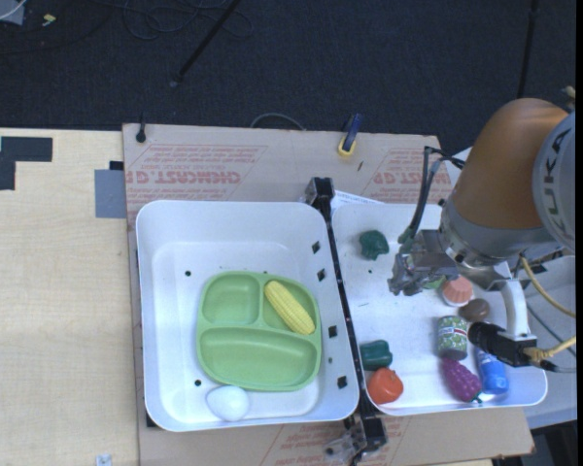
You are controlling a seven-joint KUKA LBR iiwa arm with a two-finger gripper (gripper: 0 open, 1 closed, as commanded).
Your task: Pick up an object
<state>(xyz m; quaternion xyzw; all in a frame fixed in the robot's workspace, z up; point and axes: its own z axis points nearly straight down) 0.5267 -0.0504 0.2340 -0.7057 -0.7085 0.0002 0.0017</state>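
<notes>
Hanging low over the bin on the view's right (534,388), the gripper (404,282) reads as a dark, tangled shape against the white floor. Whether it is open or closed, or grips anything, cannot be told.

Candidates for picking lie around it, none clearly touching it. A dark green lumpy piece (373,244) sits up and to its left. A smooth salmon-pink round piece (457,291) lies just beside it on the right, with a brown oval piece (475,310) next to that. Below these stand a small can with a green label (453,336), a knobbly purple piece (461,381) and a glossy blue piece (493,375), the last two side by side at the bin's near wall. Near the divider are a second dark green piece (375,354) and, just below it, an orange-red round piece (385,386).

The left bin (155,260) holds a matte green divided plate (257,357) with a ribbed yellow corn cob (290,306) in its upper right compartment, and a smooth white egg (227,402) just beside the plate's lower rim. Both bins rest on printed cardboard (204,168).
</notes>
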